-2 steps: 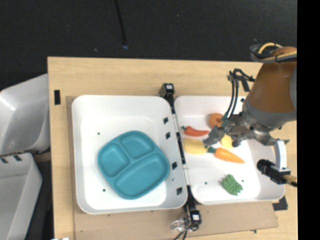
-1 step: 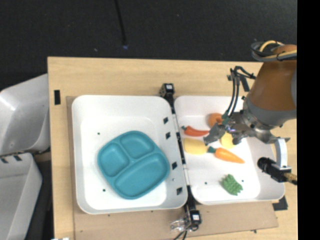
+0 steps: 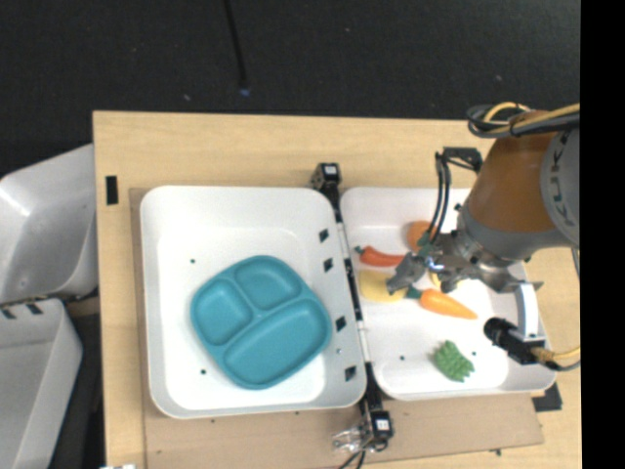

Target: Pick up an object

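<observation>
The arm [image 3: 532,189] at the right of the frame is a thick rounded cylinder with a broad orange band and grey casing beyond it. Black and yellow cables loop over its top and run down its side. Its hand [image 3: 422,274] is dark grey metal.

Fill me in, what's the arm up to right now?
The arm's gripper is down in the right bin, among toy food: a carrot, a red pepper, a yellow piece and something orange behind it. A green piece lies apart, nearer the front. Nothing is visibly lifted. The left bin holds a blue divided plate, untouched.
</observation>
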You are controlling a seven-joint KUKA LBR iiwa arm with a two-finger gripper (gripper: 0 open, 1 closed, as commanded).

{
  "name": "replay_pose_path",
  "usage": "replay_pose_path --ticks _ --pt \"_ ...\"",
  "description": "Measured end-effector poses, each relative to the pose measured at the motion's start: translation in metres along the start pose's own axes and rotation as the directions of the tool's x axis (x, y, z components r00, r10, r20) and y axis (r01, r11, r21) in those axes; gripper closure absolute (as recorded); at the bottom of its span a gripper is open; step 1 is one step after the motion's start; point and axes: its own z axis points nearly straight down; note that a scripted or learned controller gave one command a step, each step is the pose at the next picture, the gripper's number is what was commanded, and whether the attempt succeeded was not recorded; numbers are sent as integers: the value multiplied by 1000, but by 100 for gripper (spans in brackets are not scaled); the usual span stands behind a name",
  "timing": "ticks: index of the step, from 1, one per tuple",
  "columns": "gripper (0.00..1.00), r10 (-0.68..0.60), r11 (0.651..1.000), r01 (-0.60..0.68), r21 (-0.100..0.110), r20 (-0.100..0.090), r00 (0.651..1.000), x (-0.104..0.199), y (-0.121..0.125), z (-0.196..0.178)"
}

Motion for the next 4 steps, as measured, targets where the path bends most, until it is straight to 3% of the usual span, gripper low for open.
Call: replay_pose_path --ticks 1,2,3,4 --pt "0 1 1000 -1 1 0 1000 -8 0 61" --pt "0 2 1000 -2 -2 0 1000 -9 0 83" --pt "100 10 1000 -10 -6 0 1000 -10 1 71" --pt "100 4 1000 -4 -10 1 1000 -17 -2 24"
